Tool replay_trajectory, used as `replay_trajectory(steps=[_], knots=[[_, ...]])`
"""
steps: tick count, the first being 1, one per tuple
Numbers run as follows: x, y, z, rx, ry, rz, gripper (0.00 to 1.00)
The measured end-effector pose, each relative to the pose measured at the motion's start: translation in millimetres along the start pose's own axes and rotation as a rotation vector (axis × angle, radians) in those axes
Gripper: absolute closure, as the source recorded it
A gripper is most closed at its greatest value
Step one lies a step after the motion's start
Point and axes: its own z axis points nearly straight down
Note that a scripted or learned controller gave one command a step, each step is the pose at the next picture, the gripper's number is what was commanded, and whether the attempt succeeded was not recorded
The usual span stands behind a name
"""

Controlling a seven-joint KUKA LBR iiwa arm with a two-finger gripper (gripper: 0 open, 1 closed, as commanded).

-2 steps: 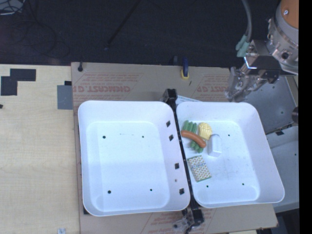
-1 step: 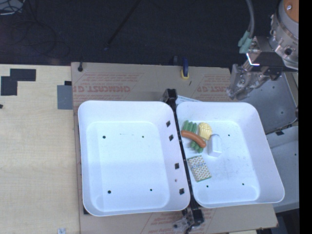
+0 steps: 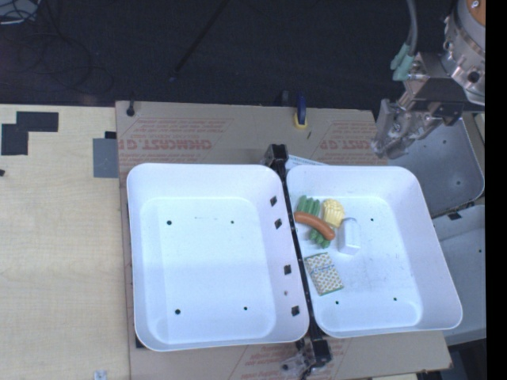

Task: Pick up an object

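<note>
While the grey two-finger gripper (image 3: 390, 139) is held beyond the right white bin (image 3: 412, 204), nothing is grasped; its opening cannot be told.
The small orange plastic carrot (image 3: 315, 226) is judged light, stiff and slippery, best taken mid-length.

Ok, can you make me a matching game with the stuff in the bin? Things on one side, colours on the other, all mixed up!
Things:
1. hot dog
2. corn
3. beans
4. sponge

Colours:
A. green
B. pale with a checked pattern
C. orange-red
D. yellow

Pairs: 1-C, 2-D, 3-A, 4-B

All four lie in the right bin, near its left wall.
</note>
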Motion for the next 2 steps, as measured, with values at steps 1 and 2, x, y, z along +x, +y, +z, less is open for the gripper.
replay_trajectory(steps=[1, 2], knots=[[0.6, 0.3, -9.3, 0.004, 0.000, -0.005, 1.00], [1.1, 0.7, -18.6, 0.007, 0.000, -0.009, 1.00]])
